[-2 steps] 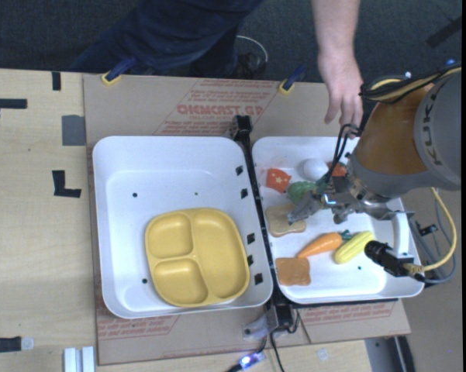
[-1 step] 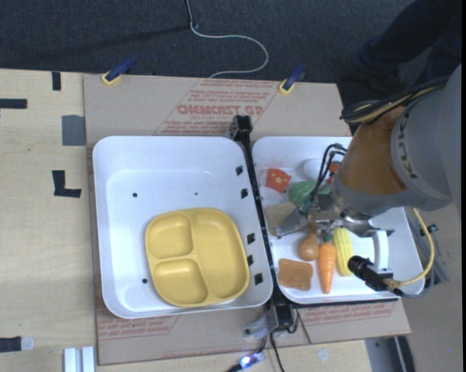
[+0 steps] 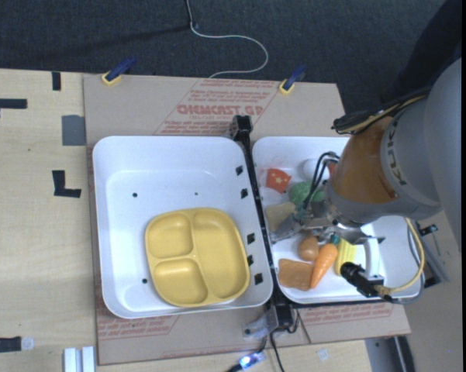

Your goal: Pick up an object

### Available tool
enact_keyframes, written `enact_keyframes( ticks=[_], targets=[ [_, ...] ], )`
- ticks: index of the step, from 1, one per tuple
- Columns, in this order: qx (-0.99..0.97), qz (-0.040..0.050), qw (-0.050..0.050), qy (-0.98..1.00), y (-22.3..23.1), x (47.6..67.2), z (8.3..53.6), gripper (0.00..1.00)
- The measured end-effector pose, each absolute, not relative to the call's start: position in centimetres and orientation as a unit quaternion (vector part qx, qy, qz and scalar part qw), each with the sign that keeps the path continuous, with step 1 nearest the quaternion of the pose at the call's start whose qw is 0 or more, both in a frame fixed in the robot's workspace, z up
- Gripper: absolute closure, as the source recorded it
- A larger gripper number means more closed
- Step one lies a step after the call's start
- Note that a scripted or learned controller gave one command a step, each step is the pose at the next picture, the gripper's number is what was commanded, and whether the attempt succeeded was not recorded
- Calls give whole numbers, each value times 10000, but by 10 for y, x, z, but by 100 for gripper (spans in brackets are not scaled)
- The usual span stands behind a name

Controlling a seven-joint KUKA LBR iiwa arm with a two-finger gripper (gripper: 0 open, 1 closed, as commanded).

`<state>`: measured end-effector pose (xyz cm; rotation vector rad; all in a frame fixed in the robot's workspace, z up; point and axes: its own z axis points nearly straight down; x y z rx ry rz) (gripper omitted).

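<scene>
Arm (image 3: 388,169) bends down over right bin (image 3: 283,147).

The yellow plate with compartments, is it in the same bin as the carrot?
No, the yellow plate lies in the left bin, while the carrot lies in the right bin.

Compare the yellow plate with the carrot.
The plate is pale yellow, while the carrot is orange. The plate is broad, flat and split into three compartments, while the carrot is small and tapered. The plate lies in the left bin, while the carrot lies in the right bin among other toys by the gripper.
</scene>
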<state>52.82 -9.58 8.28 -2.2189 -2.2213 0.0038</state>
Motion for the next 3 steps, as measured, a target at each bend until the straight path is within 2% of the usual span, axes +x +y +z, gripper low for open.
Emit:
enact_keyframes(
  ticks=[1,3],
  targets=[
    [-7067,9,8,-7075,-96,528,94,100],
    [-7063,-8,-7,-7079,-89,521,204,100]
  ],
)
